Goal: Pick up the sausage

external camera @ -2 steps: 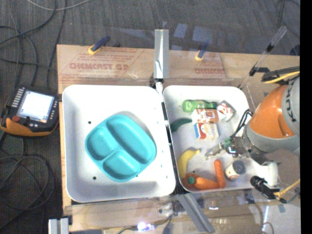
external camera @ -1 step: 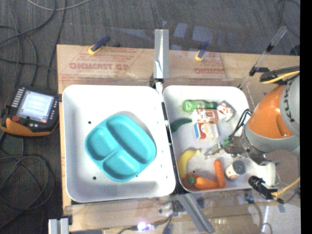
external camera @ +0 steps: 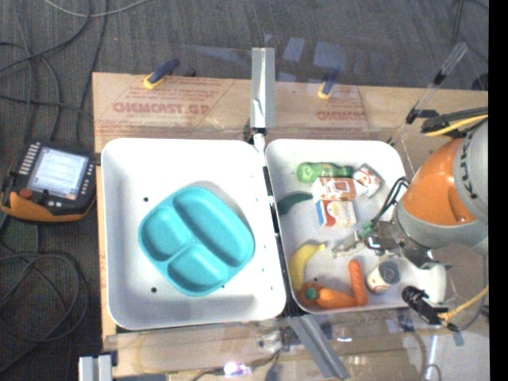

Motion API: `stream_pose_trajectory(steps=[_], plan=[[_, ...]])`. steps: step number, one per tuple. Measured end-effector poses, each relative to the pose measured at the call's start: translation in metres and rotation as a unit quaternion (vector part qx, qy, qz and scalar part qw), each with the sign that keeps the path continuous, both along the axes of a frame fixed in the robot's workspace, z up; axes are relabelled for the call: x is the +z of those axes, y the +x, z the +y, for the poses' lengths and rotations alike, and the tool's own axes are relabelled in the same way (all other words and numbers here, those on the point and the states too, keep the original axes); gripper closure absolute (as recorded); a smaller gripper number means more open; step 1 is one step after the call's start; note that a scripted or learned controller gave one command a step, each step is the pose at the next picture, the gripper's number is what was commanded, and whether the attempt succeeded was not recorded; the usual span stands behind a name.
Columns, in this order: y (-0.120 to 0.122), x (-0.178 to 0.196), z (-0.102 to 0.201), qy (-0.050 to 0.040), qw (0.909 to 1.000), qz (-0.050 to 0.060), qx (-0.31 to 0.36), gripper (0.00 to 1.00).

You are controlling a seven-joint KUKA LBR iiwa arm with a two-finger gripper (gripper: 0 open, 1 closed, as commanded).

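Reaching in from the right edge of the desk [external camera: 111, 109], the arm [external camera: 448, 193] hangs over the right bin [external camera: 278, 236]; its end effector [external camera: 382, 248] sits low near that bin's front right corner, and how far it is open cannot be told; nothing can be seen held in it; the sausage [external camera: 358, 282] lies just beside it, along the bin's front edge, reddish and slightly tilted; a carrot [external camera: 332, 297] lies at the front edge, touching or nearly touching the sausage's lower end; a banana [external camera: 303, 262] curves just left of both; two cartons [external camera: 336, 200] sit mid-bin, with a green bottle [external camera: 321, 171] toward the back edge; the left bin [external camera: 119, 213] holds a teal tray [external camera: 197, 239] with three compartments; an orange pendant [external camera: 49, 179] rests on the floor off the desk's left edge.
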State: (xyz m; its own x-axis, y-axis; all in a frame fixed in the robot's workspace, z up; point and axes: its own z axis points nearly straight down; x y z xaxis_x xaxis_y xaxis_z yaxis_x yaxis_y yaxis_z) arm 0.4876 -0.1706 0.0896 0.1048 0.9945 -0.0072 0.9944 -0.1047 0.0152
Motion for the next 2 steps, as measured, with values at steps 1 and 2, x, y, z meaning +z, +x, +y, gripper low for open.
stream_pose_trajectory(steps=[1,2], plan=[[0.0005,-0.0001,-0.0007,0.0017,0.9999,0.0,-0.011,0.0],[0.0008,-0.0001,-0.0011,0.0025,0.9998,-0.001,-0.02,0.0]])
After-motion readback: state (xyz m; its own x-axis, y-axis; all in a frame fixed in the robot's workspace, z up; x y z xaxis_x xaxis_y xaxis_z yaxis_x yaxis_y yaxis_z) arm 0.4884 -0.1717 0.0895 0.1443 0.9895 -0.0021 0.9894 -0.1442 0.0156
